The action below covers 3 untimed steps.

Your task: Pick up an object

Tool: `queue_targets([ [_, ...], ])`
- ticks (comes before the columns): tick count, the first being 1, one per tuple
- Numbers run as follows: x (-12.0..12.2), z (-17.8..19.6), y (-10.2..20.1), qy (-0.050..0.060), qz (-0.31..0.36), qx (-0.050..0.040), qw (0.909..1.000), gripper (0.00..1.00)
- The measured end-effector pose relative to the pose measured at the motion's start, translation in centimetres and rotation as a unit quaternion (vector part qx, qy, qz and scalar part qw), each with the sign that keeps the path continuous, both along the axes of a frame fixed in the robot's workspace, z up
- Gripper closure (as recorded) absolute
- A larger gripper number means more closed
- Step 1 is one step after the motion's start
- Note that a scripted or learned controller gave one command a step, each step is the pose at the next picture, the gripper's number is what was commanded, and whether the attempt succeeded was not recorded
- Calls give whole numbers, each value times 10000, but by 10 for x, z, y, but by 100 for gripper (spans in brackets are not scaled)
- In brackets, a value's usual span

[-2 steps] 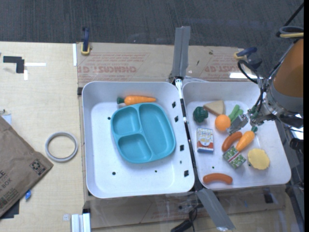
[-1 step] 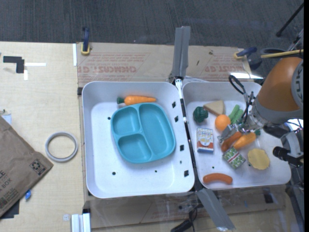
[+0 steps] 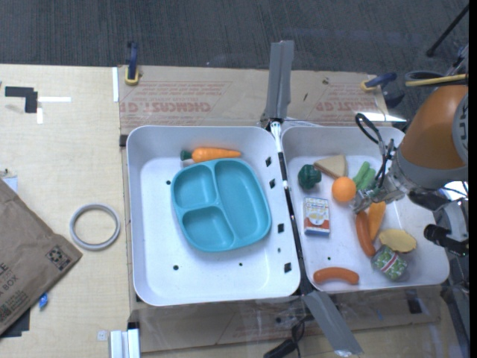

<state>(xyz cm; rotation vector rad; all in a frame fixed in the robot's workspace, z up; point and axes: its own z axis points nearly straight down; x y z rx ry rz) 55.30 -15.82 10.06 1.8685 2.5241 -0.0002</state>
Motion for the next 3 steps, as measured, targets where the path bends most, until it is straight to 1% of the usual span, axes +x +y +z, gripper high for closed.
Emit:
queue_targets([
  [1, 23, 91, 73, 11, -578, 0, 9983, 100],
  [2, -5, 104, 29, 12, 1108, 1, 9938, 100],
  [3, 13, 135, 69, 8, -880, -5, 9961, 100],
])
